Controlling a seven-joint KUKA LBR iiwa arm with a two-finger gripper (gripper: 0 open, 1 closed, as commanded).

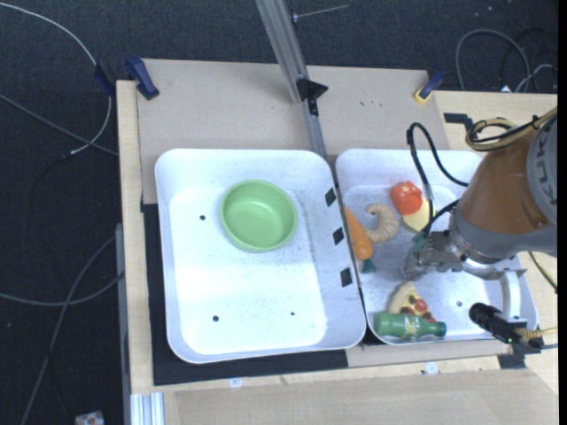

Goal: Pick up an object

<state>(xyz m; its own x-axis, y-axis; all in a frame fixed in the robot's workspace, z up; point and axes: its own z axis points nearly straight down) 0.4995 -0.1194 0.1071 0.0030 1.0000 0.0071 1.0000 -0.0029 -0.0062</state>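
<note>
A: Where are the fingers (423, 259) right now?

B: Low inside the right bin (354, 168), under the grey arm (509, 206) with its orange band. They sit in the middle of the toys, but they are small and dark against the wrist, so I cannot tell how far apart they stand or whether anything is between them.

A: What lies around them?

B: Just above them is a red and yellow toy (409, 202). Up and to their left is a curled tan piece (383, 222), and further left, along the bin wall, an orange carrot (359, 235). Just below them is a pizza slice (409, 301), and below that a green bottle (406, 327) lies on its side by the bin's near edge.

A: And the other bin?

B: The left bin (244, 326) is well to their left, with a green bowl (259, 215) standing upright in it. Both bins rest on the table (221, 104).
</note>
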